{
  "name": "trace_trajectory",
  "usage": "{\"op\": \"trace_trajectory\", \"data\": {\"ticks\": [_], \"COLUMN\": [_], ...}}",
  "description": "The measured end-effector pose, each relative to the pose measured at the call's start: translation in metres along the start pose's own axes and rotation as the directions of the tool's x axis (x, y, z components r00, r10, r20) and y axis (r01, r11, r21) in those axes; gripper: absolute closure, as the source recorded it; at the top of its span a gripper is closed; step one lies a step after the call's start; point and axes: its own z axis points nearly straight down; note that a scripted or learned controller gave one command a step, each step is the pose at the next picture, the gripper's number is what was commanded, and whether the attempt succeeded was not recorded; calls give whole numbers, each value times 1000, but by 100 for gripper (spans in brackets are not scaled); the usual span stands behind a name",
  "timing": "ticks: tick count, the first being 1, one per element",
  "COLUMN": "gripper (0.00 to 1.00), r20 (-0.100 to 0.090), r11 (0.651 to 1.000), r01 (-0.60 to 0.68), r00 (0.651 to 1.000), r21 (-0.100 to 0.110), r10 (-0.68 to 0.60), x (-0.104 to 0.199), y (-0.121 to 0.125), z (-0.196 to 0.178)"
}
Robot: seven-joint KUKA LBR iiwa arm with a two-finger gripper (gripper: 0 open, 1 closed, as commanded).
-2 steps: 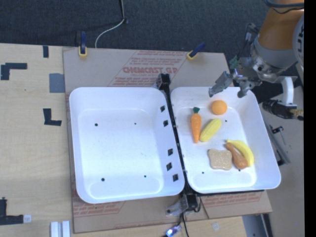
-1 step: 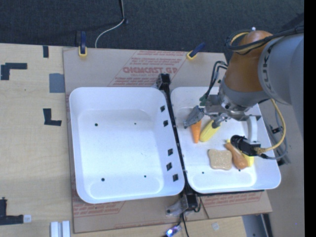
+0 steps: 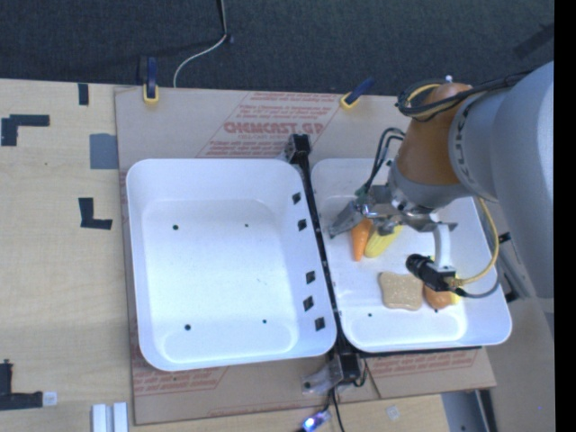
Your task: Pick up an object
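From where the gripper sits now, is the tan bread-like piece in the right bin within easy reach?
Probably yes. The gripper is low in the right bin over the orange carrot-like piece and yellow piece. The tan piece lies uncovered just beyond them, with an orange object against its side.

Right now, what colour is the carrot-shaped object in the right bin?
Orange; the carrot-shaped object shows best in the camera view.

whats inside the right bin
In the right bin: a carrot, a corn cob, a bread slice. The gripper and arm cover the rest.
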Motion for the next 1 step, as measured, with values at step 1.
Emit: {"op": "trace_trajectory", "data": {"ticks": [1], "gripper": [100], "r20": [3], "r11": [1000], "r01": [-1], "r00": [1000], "r21": [-2], "r10": [1], "x": [-1], "y": [0], "z": [-8]}}
